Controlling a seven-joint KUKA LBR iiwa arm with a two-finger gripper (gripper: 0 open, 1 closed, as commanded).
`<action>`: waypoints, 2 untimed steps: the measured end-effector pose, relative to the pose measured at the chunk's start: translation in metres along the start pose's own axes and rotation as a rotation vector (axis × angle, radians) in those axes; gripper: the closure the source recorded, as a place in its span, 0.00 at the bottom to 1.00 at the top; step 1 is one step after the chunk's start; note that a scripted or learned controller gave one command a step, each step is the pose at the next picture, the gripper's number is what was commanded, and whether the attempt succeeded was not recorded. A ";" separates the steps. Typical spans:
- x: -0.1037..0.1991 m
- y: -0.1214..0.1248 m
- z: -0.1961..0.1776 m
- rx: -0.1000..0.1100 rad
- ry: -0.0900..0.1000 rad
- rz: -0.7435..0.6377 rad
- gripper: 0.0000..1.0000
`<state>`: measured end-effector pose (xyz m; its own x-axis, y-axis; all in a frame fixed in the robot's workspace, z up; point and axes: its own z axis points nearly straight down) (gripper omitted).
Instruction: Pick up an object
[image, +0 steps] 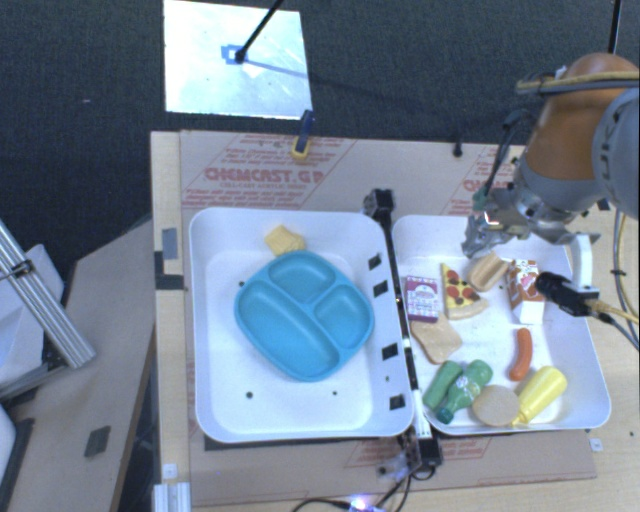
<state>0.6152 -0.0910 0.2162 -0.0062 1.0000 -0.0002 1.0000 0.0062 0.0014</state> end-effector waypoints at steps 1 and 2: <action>0.050 -0.013 -0.013 0.001 0.001 -0.001 1.00; 0.098 -0.029 -0.001 0.002 0.001 -0.001 1.00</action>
<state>0.5857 0.0064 0.2175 -0.0072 1.0000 0.0011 1.0000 0.0072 -0.0009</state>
